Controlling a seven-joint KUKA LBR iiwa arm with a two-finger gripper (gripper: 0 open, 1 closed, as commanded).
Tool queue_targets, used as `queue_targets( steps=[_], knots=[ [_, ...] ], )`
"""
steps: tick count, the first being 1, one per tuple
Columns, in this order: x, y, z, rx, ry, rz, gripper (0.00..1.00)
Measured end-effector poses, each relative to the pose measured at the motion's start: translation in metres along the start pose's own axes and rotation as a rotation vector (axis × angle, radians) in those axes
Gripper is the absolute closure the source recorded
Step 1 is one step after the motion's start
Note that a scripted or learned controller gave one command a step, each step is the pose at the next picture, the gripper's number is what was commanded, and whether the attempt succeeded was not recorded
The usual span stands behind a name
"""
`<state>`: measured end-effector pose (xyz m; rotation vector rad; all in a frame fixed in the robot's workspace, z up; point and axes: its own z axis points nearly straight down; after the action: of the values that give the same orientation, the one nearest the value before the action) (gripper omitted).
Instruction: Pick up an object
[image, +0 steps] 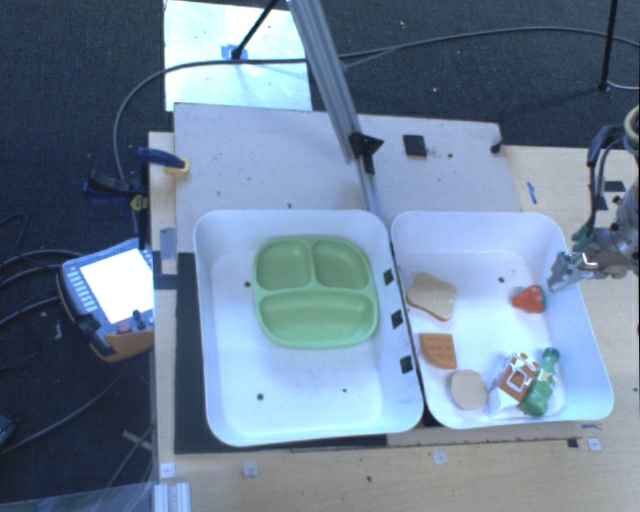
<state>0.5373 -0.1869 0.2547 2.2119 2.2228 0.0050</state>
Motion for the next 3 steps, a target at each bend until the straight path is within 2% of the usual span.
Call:
queue_targets(
  steps=[1,3],
  knots=[
    [0.055,0.015,-0.007,0.002,0.003,-0.006,1.0],
    [0.165,0.046,0.019,0.005,0.004,-0.006,1.0]
  ],
)
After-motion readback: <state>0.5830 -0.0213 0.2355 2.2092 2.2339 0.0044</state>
